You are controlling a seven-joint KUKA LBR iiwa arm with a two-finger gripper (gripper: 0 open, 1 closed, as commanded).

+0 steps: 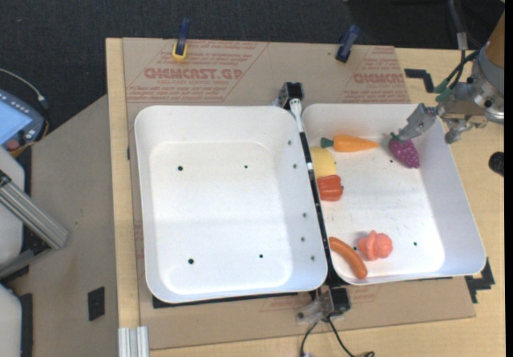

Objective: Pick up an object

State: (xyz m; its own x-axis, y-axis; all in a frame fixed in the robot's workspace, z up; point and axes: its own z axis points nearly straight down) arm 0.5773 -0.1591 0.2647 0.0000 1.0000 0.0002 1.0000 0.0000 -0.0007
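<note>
tool: fingers spread, holding nothing | purple grapes: just below-left, right bin

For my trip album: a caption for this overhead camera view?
Gripper poised beside purple grapes in the right bin.

Purple grape bunch lies in the right bin's far corner (beside the carrot).

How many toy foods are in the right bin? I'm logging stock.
6: orange carrot and purple grapes at the far end, yellow piece and red pepper by the divider, orange sausage and pink piece nearest.
</note>
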